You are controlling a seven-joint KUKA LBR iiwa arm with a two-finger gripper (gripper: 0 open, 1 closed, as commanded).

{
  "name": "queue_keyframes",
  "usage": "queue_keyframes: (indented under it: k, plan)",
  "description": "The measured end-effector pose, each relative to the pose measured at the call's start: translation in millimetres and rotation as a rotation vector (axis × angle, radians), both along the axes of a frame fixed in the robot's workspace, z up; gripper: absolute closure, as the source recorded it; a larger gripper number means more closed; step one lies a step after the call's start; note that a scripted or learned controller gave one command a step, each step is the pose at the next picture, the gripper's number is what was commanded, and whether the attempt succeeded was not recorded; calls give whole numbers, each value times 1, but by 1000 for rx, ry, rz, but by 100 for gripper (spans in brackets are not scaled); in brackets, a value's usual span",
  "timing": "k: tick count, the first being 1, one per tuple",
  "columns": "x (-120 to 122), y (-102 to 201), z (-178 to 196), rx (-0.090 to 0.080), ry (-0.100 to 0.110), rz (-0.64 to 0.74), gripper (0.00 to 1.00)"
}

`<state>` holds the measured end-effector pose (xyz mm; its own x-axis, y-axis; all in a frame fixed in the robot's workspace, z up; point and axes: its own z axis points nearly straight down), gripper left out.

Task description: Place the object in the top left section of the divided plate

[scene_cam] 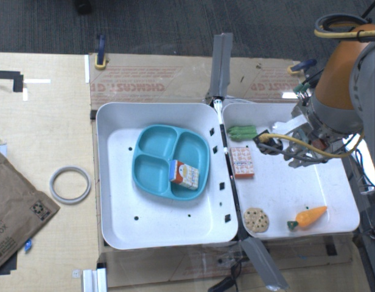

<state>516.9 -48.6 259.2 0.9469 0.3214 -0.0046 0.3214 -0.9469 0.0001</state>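
Carton (185, 174) sits on the blue divided plate (152, 169) in the left bin (111, 181), lying in the large lower section toward its right side. Over in the right bin (333, 181), the gripper (297, 157) hovers above bare floor, and whether it grips anything, can't tell. Green pod (241, 132), cracker box (242, 162), cookie (255, 219) and carrot (310, 216) lie around.

Robotics lab: clamped cardboard (175, 78) bench, white bins (111, 181), tape roll (70, 184).
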Motion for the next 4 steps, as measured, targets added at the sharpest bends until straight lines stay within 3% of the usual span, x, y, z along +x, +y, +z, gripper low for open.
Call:
queue_keyframes:
  k: [1,2,3,4]
  plan:
    - [71,5,27,0,-1,-128,100]
    - [86,-76,19,0,1,-122,100]
    - [102,-90,-106,1,0,-125,100]
    - [128,-118,33,1,-1,-84,100]
